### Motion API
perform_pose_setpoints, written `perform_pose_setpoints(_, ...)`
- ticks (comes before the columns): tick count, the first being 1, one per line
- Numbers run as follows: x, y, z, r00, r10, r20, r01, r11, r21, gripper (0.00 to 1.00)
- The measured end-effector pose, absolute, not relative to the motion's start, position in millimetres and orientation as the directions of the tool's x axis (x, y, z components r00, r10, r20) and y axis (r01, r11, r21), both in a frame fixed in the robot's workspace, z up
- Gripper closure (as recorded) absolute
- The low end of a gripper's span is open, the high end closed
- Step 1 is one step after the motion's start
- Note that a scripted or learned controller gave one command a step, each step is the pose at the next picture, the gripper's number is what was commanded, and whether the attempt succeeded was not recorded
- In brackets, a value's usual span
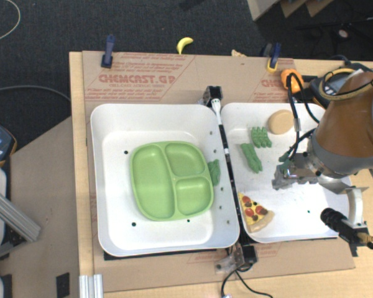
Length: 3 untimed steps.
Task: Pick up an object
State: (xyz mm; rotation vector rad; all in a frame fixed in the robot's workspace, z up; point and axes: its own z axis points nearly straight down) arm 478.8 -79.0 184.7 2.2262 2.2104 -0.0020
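Sitting in the right shallow white bin (pixel 311 225), left of the claw (pixel 285 180), two green ridged plastic pieces: a long narrow one (pixel 251 157) nearest, a shorter chunkier one (pixel 260 136) just above it. Round tan bread-roll toy (pixel 280 122) further up from the claw, touching nothing green. Toy pizza slice with red dots (pixel 255 214) below-left of the claw, at the bin's front-left corner. Claw hangs over bare bin floor, apart from all of these; nothing seen in it; cannot tell how far open it is. Grey arm with orange band (pixel 351 126) fills the space to its right. Further left, the left white bin (pixel 109 166) holds a light green three-compartment plastic plate (pixel 171 180), with a small green piece (pixel 214 171) against the plate's right edge.
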Motion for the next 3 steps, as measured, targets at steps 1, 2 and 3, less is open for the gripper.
perform_pose_setpoints(1, 481.1, -30.5, 279.2, -0.007, 1.0, 0.001, 1.0, 0.007, 0.011, 1.0)
perform_pose_setpoints(2, 519.0, -90.6, 187.4, 0.005, 1.0, -0.001, 1.0, -0.005, -0.008, 1.0)
perform_pose_setpoints(3, 480.0, -69.7, 336.4, -0.003, 1.0, 0.0, 1.0, 0.003, 0.017, 1.0)
